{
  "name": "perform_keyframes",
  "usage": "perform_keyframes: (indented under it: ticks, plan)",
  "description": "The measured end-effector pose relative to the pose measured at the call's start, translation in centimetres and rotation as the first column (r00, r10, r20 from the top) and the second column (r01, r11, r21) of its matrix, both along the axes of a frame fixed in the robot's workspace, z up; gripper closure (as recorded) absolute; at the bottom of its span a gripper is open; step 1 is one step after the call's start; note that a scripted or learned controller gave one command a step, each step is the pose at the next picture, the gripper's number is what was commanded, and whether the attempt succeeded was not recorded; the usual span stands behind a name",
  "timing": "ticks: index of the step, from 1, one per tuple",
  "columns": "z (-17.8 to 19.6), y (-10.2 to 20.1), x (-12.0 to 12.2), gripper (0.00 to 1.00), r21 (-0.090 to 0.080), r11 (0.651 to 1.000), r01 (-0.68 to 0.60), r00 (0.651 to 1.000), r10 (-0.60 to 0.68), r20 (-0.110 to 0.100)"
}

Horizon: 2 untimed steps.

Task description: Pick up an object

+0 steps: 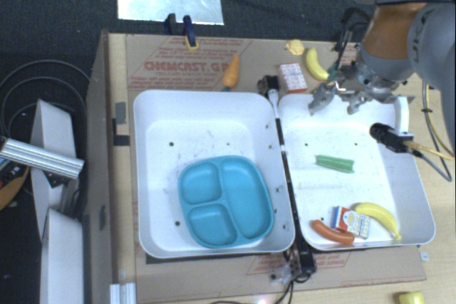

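Note:
My gripper (335,105) hangs over the far edge of the right bin (406,185), its two grey fingers spread open with nothing between them. In that bin lie a green stick-shaped piece (335,163) near the middle, and at the near edge a yellow banana (377,217), a small red, white and blue carton (351,221) and an orange-red sausage (332,232). The green piece is well below the gripper in the view. The left bin (164,124) holds a blue divided plate (225,199).
Behind the bins, on the cardboard sheet, lie a second banana (316,64), a small patterned box (292,77), an orange carrot (231,72) and a yellow lump (294,47). Blue clamps (179,25) stand at the sheet's far edge. A ridge (281,146) separates the bins.

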<state>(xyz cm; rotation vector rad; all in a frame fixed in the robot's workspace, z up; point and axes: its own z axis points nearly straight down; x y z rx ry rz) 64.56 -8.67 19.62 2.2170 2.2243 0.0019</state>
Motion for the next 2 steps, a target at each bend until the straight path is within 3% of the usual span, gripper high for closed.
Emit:
perform_keyframes:
  ticks: [1,2]
  plan:
    - [-8.2,-4.6,-5.1,0.00,-0.001,1.000,0.008,1.000,-0.008,-0.010]
    - [-11.4,-3.4,-7.0,0.00,0.001,1.000,0.003,1.000,-0.003,-0.004]
